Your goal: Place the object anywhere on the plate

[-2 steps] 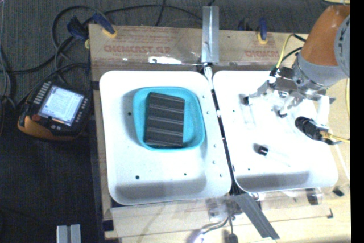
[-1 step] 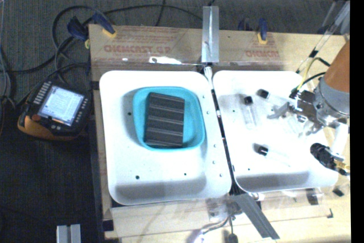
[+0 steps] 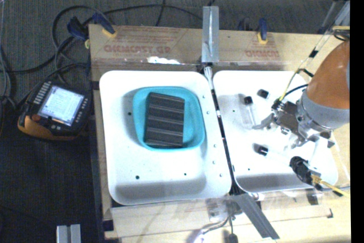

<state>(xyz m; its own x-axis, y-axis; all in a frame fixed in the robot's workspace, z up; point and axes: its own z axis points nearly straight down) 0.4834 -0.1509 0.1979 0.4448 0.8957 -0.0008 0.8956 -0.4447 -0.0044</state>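
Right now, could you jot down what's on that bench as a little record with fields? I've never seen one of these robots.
left bin: holds a blue plate
on the plate: a dark ribbed block, lying flat
right bin: a few small dark pieces scattered on its floor
arm: reaches in over the right bin
gripper: above the right bin, away from the plate
task state: the block already rests on the plate
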